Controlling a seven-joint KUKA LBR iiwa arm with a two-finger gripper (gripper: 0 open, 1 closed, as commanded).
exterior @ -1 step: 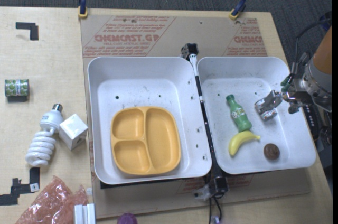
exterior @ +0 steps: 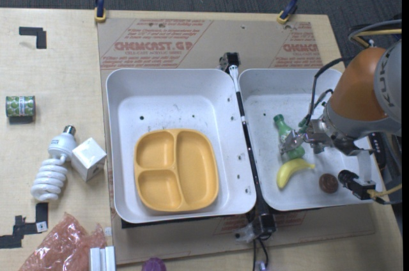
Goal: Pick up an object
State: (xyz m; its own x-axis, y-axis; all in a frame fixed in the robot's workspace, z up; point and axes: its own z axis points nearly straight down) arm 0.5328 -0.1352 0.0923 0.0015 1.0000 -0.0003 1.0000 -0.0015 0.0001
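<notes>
In the right bin [exterior: 271,87] a green bottle [exterior: 282,127] lies slanted with its neck toward the back. A yellow banana [exterior: 291,172] lies just in front of it, and a brown round piece [exterior: 328,183] sits to the banana's right. My gripper [exterior: 299,142] is low in this bin, right at the bottle's lower end, and covers that part of it. The grey arm with its orange band [exterior: 358,94] reaches in from the right.
A yellow divided plate [exterior: 176,169] lies in the left bin [exterior: 160,84]. On the bench left of the bins are a spiral light bulb [exterior: 52,164], a white cube [exterior: 89,158], a green can [exterior: 20,107] and a pink mesh bag [exterior: 61,244].
</notes>
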